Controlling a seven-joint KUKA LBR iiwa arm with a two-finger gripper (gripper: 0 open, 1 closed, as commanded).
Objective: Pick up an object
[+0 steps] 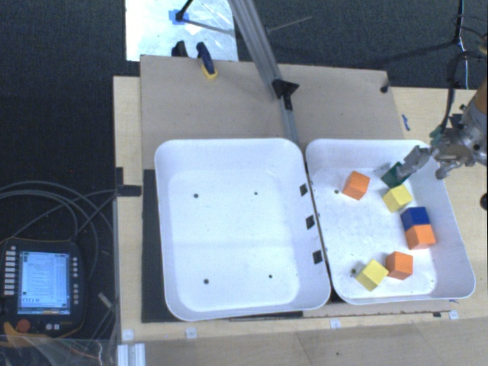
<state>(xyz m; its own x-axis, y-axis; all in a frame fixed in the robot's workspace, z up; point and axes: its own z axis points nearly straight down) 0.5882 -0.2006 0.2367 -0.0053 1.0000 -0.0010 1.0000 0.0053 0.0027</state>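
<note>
In the right bin (450,277), near its far edge, my tool (415,162) reaches in from the right at a low slant. Its tip sits against a dark green block (392,176); whether the block is gripped or merely touched, I cannot tell. Just beside it, a yellow cube (397,198), and to the left an orange cube (355,185), apart from both. Mid-bin on the right side: a blue cube (415,217) touching an orange cube (420,236) below it. Near the front wall: another orange cube (399,264) touching a second yellow cube (372,274). Left bin (175,158) sits alongside, walls touching. Teach pendant (40,285) lies off the desk (335,97), far left.
</note>
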